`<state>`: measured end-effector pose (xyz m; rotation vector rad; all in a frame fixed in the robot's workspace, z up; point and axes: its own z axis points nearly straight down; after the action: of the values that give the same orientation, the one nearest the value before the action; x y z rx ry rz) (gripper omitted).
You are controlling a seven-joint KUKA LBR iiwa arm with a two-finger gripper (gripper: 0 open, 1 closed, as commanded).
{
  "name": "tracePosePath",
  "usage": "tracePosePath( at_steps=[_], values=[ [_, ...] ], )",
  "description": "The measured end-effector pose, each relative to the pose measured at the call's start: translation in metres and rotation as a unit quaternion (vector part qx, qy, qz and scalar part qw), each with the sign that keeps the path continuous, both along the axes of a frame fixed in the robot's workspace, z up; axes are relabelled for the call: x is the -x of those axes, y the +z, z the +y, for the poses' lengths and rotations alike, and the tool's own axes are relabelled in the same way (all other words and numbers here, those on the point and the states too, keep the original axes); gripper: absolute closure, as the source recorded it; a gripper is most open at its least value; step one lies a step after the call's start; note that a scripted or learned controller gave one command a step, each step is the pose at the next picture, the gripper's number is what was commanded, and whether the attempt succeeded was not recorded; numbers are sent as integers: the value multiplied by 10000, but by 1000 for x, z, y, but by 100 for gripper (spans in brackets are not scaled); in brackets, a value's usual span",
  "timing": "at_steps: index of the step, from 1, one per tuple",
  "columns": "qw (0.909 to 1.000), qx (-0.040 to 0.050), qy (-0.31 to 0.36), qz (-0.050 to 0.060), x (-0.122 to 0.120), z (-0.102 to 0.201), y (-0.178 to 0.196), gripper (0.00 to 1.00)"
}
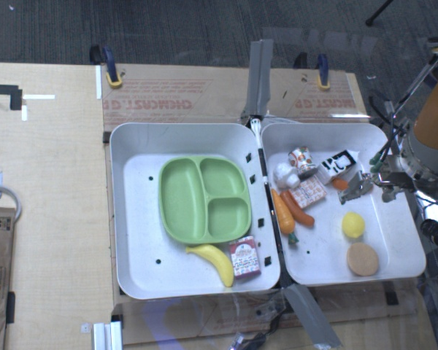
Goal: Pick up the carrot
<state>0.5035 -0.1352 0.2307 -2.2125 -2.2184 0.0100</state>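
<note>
Carrot (297, 211) lies at right bin's (401, 268) left wall, long axis running diagonally up-left to down-right, well left of gripper (361, 187), whose grip state I can't tell.

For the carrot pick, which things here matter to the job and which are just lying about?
Belongs to the job:
carrot, right bin, against its left wall
end effector, over the right bin, apart from the carrot

Lying about:
green divided plate, banana, small red carton, all in the left bin
lemon
round tan item
</note>
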Motion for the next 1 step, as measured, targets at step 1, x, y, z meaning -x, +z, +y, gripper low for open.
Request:
tracePosePath(
  at_steps=[1],
  values=[
    [9988, 4, 480, -46, -70, -36, -132, 0]
  ],
)
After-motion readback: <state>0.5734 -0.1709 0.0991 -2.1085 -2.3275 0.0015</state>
